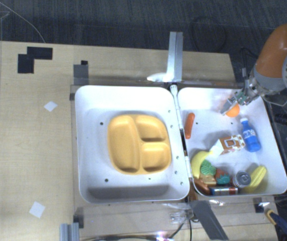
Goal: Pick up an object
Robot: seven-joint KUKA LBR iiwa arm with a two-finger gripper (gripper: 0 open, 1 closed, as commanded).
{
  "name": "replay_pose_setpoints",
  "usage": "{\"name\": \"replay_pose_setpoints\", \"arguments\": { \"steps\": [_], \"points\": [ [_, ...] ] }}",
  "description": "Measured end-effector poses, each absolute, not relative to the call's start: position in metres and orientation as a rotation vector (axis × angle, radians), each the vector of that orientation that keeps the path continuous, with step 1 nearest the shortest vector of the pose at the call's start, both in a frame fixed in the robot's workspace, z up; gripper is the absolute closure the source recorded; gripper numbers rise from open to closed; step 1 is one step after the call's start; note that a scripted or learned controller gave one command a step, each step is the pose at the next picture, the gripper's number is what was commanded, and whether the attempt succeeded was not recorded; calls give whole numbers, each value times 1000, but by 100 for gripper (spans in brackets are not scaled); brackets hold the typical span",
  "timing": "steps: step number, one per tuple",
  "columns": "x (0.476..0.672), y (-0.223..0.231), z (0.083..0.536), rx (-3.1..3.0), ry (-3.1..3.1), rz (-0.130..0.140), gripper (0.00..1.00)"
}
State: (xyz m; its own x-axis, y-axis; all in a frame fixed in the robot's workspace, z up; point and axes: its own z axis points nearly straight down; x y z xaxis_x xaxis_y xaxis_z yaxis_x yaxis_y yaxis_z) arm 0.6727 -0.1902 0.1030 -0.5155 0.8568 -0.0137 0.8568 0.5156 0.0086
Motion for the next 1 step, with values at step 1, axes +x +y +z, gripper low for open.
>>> {"name": "replay_pose_setpoints", "arguments": {
  "steps": [1],
  "points": [
    [672, -135, 160, 2047, 2371, 11, 100]
  ]
}}
